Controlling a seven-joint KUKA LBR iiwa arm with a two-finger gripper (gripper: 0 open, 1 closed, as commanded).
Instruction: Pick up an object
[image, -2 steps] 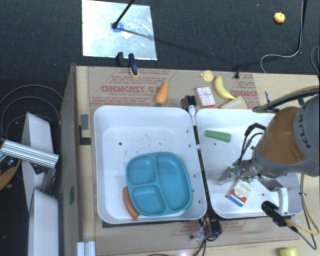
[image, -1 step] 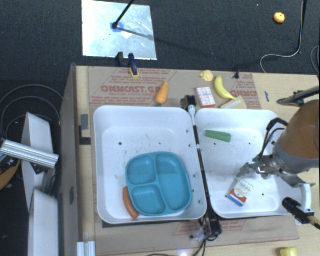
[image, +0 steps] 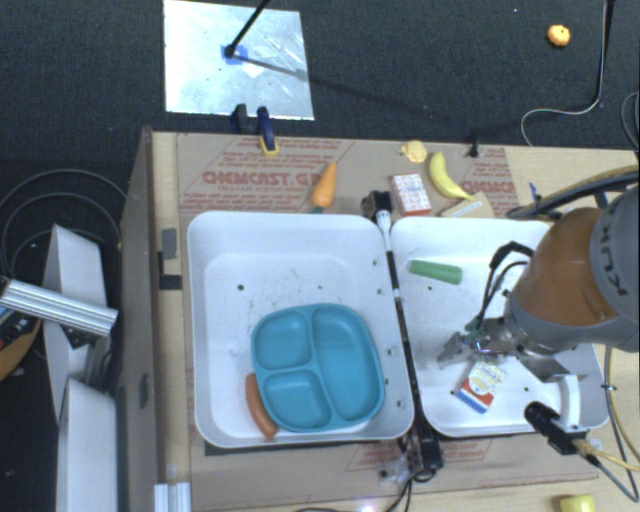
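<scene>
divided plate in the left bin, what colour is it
Light blue plastic divided plate, seen in the camera view.

Small carton (image: 482, 385) flat in right bin (image: 440, 420)

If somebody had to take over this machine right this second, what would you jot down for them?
Gripper: low in the right bin, above a small white packet with red and blue. Whether its fingers are open or shut cannot be told, and nothing shows between them.
Also in the right bin: a green block near the far wall.
Left bin: a blue divided tray with an orange sausage-shaped piece beside it.
Done: nothing visibly lifted yet.
Left: grasp one thing, probably the packet, and raise it.
</scene>
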